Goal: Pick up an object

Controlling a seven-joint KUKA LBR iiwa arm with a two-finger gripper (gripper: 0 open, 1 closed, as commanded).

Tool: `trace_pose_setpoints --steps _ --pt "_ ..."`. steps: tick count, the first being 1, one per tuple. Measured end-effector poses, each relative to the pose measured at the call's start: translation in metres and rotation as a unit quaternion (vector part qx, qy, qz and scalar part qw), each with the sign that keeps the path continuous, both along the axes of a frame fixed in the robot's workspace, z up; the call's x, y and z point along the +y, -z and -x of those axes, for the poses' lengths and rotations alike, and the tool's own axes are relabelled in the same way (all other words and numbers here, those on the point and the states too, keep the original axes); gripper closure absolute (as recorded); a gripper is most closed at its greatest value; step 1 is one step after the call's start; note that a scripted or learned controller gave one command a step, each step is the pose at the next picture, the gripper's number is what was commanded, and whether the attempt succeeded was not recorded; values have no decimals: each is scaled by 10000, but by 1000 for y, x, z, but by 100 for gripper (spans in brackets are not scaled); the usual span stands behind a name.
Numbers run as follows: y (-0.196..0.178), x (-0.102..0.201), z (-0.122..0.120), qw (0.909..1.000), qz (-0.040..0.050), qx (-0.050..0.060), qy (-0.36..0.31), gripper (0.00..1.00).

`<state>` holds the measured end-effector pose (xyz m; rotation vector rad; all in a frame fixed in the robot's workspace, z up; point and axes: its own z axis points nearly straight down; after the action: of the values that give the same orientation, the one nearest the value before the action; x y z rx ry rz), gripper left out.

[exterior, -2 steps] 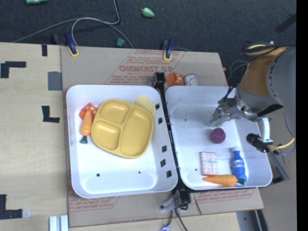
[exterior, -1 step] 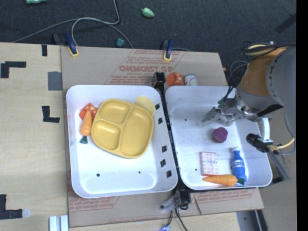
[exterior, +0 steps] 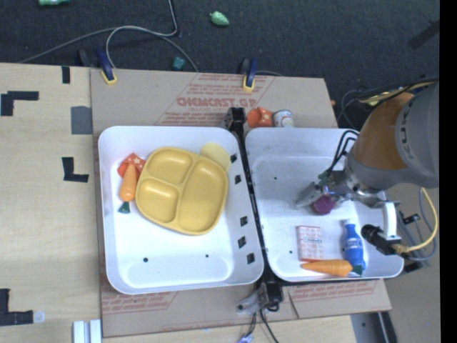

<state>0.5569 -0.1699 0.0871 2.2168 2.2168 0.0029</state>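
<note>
Currently logged from my station: hand [exterior: 319,195] low in the right bin [exterior: 285,156], directly over a purple object [exterior: 324,204]; whether it grips or is released I cannot tell. Same bin: pink card [exterior: 310,242], blue bottle [exterior: 352,245], carrot [exterior: 328,267]. Left bin [exterior: 171,270]: yellow divided plate [exterior: 181,189], second carrot [exterior: 128,184] beside it.

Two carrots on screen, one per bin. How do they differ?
The left-bin carrot stands nearly vertical in the view, against the left wall beside the yellow divided plate; the right-bin carrot lies nearly horizontal along the front wall, below the small pink packet and touching the blue bottle. The right-bin carrot looks longer and is nearer the pincer. Both are orange.
</note>
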Motion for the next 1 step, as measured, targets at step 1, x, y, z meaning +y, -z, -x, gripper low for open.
trace_pose_setpoints --steps 1 --pt "-10 0 -1 10000 7 -10 -6 100"
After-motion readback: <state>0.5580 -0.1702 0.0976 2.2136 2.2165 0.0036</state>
